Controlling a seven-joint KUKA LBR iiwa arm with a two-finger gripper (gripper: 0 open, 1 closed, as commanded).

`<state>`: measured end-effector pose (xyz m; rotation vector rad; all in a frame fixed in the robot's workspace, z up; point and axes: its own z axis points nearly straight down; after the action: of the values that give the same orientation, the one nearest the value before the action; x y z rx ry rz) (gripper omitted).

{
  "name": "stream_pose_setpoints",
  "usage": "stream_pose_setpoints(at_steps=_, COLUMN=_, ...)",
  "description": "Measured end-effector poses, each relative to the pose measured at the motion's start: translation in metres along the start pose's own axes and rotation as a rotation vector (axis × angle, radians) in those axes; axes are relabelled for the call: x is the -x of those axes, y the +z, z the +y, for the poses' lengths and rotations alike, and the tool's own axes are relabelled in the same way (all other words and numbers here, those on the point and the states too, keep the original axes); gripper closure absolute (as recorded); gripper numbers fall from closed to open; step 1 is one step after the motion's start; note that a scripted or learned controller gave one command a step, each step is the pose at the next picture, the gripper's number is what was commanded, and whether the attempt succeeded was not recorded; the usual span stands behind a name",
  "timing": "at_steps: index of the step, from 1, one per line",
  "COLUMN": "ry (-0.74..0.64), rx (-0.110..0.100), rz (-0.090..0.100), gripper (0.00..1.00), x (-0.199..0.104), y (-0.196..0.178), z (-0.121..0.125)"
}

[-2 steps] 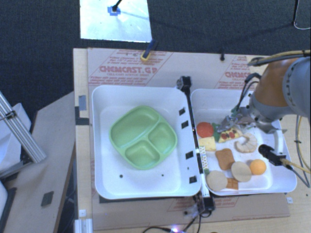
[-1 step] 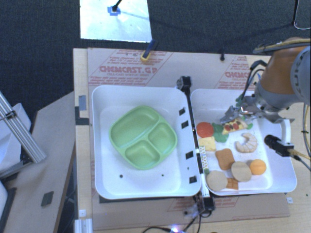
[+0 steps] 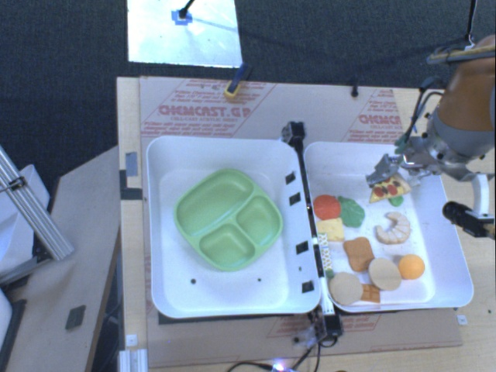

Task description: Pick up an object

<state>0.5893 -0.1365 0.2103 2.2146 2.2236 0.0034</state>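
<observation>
Camera view: red print on the bench sheet (image 3: pixel 205 111) reads "CHEMCAST GP" at upper left, repeated at upper right near the arm (image 3: pixel 465 103); smaller lines under it are too small to read.

Left bin (image 3: pixel 167 285) holds a green divided plate (image 3: pixel 229 219), three compartments.

Right bin (image 3: pixel 449 277) holds toy food: pizza slice (image 3: pixel 390 190) at top, red tomato (image 3: pixel 326 206), green leafy piece (image 3: pixel 352 212) touching the tomato, yellow cheese block (image 3: pixel 331 229) just under them, croissant (image 3: pixel 394 228), brown toast (image 3: pixel 358 253), orange ball (image 3: pixel 411 266), tan round (image 3: pixel 384 273), second tan round (image 3: pixel 346 287), small cracker (image 3: pixel 370 293) between the rounds.

Gripper (image 3: pixel 384 173) sits low over the top of the right bin, tips right at the pizza slice's upper left edge. The slice lies on the bin floor just below and right of the tips, touching or nearly so. Cannot tell how far apart the tips are or whether the slice is between them; nothing looks lifted.
</observation>
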Motion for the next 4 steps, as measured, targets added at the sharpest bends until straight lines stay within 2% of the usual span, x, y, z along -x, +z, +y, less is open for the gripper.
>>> stream_pose_setpoints(at_steps=1, ry=-0.001, rx=0.000, rz=0.000, gripper=1.00, x=0.000, y=-0.015, z=0.001)
stream_pose_setpoints(at_steps=2, ry=-0.002, rx=-0.004, rz=0.001, gripper=1.00, x=-0.050, y=-0.010, z=-0.012)
stream_pose_setpoints(at_steps=3, ry=-0.006, rx=-0.002, rz=0.003, gripper=1.00, x=-0.111, y=-0.017, z=-0.007)
stream_pose_setpoints(at_steps=4, ry=-0.007, rx=-0.003, rz=0.003, gripper=1.00, x=-0.167, y=-0.024, z=-0.018)
